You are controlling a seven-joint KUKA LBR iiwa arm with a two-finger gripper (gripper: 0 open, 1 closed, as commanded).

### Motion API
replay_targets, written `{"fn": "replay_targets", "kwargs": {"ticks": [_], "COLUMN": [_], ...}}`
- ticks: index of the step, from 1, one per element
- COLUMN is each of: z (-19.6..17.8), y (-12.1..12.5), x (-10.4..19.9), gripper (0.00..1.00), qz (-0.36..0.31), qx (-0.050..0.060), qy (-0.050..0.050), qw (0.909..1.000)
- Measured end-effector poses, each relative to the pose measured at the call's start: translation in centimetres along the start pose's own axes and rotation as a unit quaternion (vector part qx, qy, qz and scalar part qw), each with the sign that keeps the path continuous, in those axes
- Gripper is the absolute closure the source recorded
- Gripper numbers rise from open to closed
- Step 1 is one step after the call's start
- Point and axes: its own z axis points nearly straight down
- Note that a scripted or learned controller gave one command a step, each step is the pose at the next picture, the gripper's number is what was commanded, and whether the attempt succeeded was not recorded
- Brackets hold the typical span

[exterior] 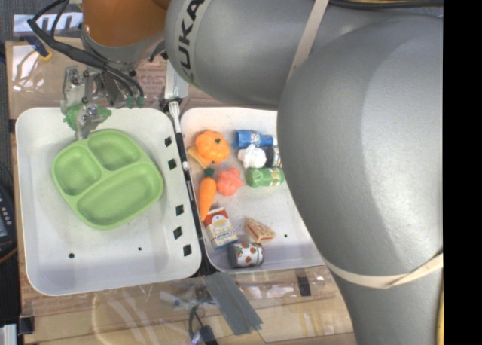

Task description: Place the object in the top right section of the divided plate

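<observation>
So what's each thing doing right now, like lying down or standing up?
gripper: above the plate's top edge, something green at its tip.
divided plate: flat in the left bin, sections bare.
carrot: lying down in the right bin.
green can: on its side.
pumpkin: upright.

A bulky, smooth grey arm [354, 132] fills the right of the frame, with black "KUKA" lettering [188, 31] on one rounded segment, a glossy orange band [124, 1] at upper left, and black cables [56, 23] alongside.
</observation>
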Motion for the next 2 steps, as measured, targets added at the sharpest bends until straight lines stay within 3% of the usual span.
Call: {"fn": "replay_targets", "kwargs": {"ticks": [1,2], "z": [-0.6,-4.8], "y": [-0.1,-0.2], "x": [-0.2,-0.2], "gripper": [1.0,1.0], "qz": [-0.152,-0.133], "qx": [0.0,0.0], "qy": [0.0,0.0], "qw": [0.9883,0.9911]}}
